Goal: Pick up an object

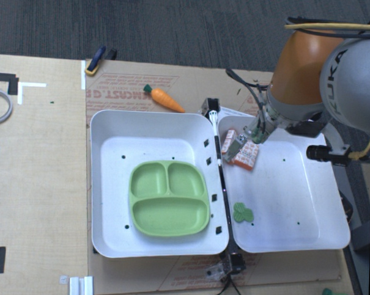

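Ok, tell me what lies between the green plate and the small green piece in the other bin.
In the camera view, the bins' adjoining rims separate the green plate from the small green piece.

Bench top (36,186): pale wood-grain board, evenly lit, with black and white tape marks near its left edge. Printed brown cardboard sheet (129,92) lies flat on the bench, toward its right. Dark grey carpet floor (148,20) runs beyond the bench's far edge.

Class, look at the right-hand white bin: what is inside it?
Inside the right bin lie a small red-and-white box near its back-left corner and a small green toy by its left wall. The gripper hangs over the box, covering part of it.
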`<state>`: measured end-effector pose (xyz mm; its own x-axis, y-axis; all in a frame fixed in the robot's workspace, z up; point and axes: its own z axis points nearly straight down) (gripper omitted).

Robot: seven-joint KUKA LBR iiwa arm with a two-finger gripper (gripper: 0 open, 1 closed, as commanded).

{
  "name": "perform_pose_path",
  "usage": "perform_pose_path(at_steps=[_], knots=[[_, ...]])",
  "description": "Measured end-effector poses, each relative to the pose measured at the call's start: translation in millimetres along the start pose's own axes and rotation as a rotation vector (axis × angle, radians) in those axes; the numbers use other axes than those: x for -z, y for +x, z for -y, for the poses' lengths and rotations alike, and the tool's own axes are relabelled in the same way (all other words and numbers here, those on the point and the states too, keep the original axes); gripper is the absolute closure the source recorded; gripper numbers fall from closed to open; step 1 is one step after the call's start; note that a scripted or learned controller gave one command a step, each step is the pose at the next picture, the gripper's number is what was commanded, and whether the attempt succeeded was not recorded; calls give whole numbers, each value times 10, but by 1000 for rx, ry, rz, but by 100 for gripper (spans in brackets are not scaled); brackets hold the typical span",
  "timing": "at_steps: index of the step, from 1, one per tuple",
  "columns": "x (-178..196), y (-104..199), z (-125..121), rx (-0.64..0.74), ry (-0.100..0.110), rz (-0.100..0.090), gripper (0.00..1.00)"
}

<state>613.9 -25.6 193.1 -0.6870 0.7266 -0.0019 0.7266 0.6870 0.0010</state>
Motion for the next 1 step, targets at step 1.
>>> perform_pose_path(at_steps=[1], knots=[[0, 0, 0, 0, 0, 0, 0]])
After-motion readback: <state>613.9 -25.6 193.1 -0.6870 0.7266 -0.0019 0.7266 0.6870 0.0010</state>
